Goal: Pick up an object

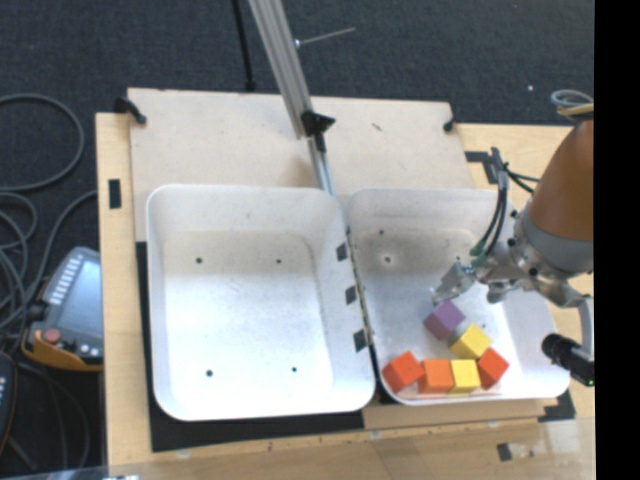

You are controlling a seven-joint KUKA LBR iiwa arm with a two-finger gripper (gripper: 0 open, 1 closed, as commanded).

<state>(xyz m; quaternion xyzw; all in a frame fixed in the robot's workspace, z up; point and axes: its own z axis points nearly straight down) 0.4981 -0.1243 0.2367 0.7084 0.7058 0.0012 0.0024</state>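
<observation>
We can read no text, label, brand, number or sign anywhere in this view. The grey handheld control pendant with an orange edge (72, 308), at the left edge of the frame, has rows of small keys, but whatever is printed on them is too small and blurred for us to make out.

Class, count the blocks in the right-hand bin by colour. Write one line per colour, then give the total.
Purple block: 1
Yellow blocks: 2
Orange blocks: 2
Red-orange block: 1
Total: 6, all in the right bin, by its near edge.
</observation>
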